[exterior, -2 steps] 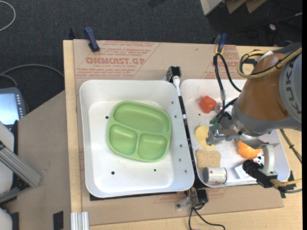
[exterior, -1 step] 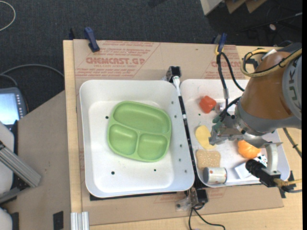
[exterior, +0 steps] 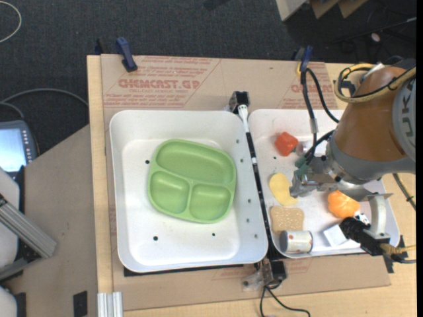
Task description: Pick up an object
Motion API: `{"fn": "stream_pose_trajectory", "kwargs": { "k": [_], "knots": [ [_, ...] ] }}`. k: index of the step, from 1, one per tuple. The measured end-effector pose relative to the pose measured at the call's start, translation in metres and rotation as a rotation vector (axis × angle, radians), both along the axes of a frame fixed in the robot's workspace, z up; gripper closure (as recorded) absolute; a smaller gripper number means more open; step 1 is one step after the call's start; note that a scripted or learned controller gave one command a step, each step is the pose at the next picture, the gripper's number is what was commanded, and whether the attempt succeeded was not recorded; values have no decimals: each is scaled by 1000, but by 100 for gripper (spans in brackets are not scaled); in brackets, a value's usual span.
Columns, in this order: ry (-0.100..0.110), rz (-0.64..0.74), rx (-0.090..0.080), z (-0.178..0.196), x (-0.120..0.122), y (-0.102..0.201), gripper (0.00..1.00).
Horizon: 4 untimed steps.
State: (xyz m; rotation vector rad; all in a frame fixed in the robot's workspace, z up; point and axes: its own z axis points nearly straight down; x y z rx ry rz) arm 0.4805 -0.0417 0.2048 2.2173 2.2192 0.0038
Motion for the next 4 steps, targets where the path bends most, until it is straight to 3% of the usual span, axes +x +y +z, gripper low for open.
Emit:
{"fn": "stream_pose_trajectory", "kwargs": {
  "k": [1, 2, 3, 4],
  "knots": [
    [10, 6, 4, -22, -2, 78, 100],
    [-11, 3, 4, 119, 1, 80, 100],
    [-10, 2, 3, 245, 0, 78, 100],
    [14, 6, 1, 152, -2, 143, 100]
  ]
}}
